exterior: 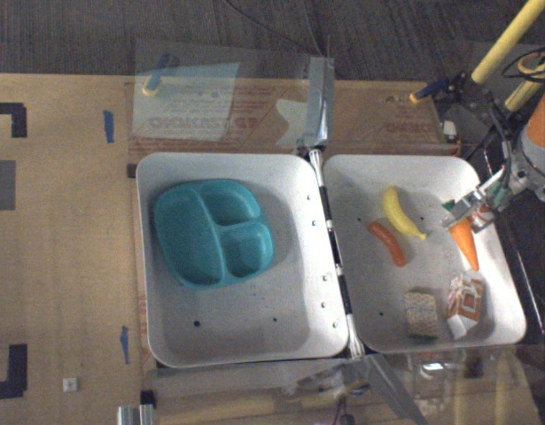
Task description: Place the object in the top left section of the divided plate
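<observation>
The teal divided plate (pixel 214 231) lies in the left white bin (pixel 166 326), toward its upper left. In the right bin (pixel 361 326), an orange carrot (pixel 466 243) lies by the right wall, pointing down. My gripper (pixel 472 212) sits right at the carrot's upper, thick end, touching or nearly touching it. Whether the carrot is gripped is not visible. A yellow banana (pixel 401 212) and a red-orange sausage (pixel 388 243) lie near the middle of the right bin.
A small tan box (pixel 421 313) and a white and orange carton (pixel 464 304) rest near the right bin's front edge. The ridge (pixel 330 255) between the bins runs down the middle. Cables and a yellow pole (pixel 511 34) stand at the back right.
</observation>
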Robot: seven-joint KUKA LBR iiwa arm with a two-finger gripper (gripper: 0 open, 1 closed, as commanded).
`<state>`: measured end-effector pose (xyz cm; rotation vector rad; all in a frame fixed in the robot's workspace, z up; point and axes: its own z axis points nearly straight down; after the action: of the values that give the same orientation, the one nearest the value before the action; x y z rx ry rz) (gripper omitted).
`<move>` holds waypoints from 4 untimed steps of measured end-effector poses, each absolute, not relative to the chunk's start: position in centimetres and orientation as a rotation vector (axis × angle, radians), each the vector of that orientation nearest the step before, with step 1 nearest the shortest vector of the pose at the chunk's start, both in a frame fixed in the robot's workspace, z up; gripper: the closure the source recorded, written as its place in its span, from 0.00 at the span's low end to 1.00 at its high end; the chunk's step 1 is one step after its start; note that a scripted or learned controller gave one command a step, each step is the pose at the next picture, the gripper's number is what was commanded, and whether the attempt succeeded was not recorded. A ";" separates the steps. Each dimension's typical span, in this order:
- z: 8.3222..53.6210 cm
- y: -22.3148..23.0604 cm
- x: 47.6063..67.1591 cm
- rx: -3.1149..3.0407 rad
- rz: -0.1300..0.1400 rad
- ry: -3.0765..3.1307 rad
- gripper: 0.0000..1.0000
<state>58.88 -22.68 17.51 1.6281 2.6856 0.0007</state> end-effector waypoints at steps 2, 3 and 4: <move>16.0 -10.2 60.9 0.952 0.001 2.996 1.00; 14.5 -10.7 59.9 1.064 0.001 2.959 1.00; 18.3 -0.6 64.9 1.071 0.002 2.951 1.00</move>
<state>64.88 -0.57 18.33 1.0706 2.9512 0.0022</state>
